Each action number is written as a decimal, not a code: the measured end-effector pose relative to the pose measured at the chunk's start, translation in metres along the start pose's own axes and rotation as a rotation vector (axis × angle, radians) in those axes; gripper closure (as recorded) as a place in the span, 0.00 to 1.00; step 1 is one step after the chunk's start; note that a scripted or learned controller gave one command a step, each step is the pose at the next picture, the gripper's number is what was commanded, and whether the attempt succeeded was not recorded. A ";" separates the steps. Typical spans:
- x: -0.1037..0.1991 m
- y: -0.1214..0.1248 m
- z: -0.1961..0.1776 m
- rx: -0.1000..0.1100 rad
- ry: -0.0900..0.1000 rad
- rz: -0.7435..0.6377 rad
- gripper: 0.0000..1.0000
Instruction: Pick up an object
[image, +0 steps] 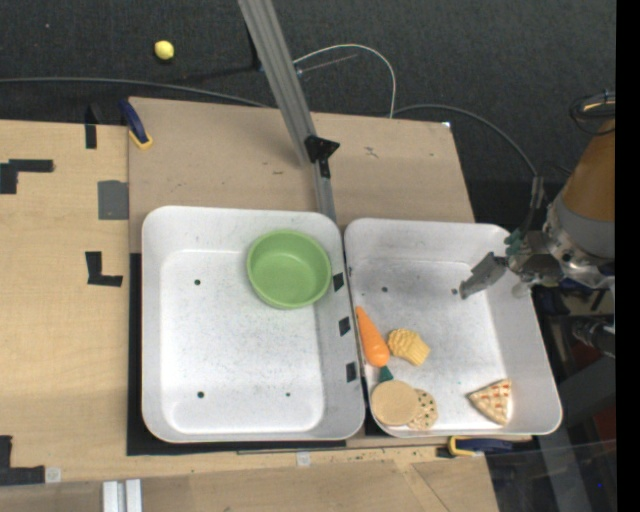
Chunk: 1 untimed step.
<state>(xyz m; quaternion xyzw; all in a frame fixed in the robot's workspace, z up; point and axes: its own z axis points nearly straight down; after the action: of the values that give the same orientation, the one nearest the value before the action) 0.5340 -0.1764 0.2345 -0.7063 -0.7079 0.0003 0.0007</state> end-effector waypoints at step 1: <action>0.000 0.000 0.000 0.000 0.000 0.000 0.00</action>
<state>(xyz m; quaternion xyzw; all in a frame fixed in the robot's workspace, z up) 0.5340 -0.1764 0.2345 -0.7063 -0.7079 0.0003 0.0007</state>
